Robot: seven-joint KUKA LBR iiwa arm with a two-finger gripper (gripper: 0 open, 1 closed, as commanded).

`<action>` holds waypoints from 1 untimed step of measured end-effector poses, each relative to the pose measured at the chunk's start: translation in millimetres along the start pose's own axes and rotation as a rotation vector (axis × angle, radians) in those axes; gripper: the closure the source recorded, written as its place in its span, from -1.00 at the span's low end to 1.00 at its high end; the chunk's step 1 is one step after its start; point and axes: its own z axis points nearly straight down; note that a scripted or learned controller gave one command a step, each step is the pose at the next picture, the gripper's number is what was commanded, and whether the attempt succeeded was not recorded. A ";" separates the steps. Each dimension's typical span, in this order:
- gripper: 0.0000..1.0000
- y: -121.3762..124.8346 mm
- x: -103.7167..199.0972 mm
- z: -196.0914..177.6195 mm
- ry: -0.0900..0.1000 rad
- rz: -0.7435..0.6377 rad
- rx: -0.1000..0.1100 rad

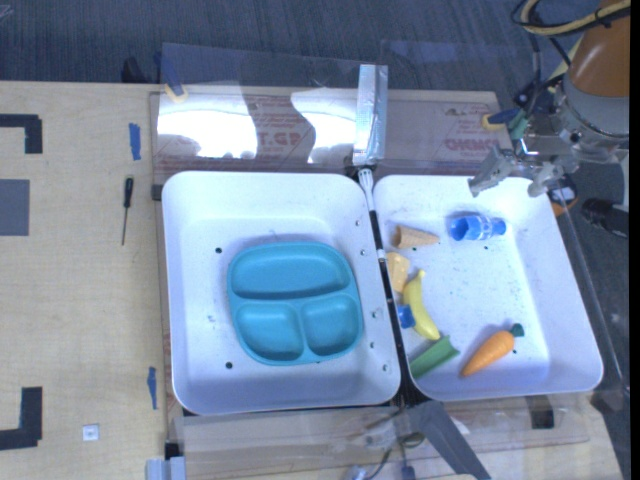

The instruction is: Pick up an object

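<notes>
The right bin (560, 268) holds several small items. A blue bottle (475, 228) lies near its back, and a tan cone (415, 236) lies left of the bottle. A yellow banana (421, 309), a green block (432, 356) and an orange carrot (489, 351) lie toward the front. My gripper (517, 180) hangs over the bin's back right corner, above and just behind the blue bottle. It is open, with nothing between its fingers.
The left bin (190, 268) holds a teal divided plate (295, 300). A small yellow piece (398, 268) and a small blue piece (405, 317) lie against the wall between the two bins. A clear panel (260, 118) stands behind the bins.
</notes>
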 end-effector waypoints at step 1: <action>-1.00 47.1 -14.3 128.0 0.002 0.054 0.013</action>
